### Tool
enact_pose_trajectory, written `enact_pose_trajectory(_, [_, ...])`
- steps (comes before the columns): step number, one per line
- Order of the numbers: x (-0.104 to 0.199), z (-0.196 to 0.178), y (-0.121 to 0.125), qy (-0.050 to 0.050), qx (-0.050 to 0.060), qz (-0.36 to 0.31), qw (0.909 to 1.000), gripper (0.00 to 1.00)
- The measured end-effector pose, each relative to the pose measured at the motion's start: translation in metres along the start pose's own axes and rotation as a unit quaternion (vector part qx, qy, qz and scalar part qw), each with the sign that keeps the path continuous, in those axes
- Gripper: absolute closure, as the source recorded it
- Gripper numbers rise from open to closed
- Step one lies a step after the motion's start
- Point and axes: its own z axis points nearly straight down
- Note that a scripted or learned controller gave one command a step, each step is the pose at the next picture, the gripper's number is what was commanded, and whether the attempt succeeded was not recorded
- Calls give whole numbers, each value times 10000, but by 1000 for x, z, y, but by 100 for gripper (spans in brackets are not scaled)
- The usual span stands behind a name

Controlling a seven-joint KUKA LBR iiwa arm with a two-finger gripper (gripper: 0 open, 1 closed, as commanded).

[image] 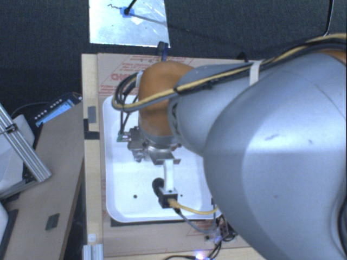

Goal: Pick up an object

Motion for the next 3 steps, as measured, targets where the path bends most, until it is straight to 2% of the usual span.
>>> enact_pose_trajectory(1, [0,40,-48,-4,20,0,10000,100])
enact_pose_trajectory(2, [-5,57,-46,0,-4,2,10000,100])
enact_pose_trajectory(3, [-34,-46,-44,19,-64,9,10000,100])
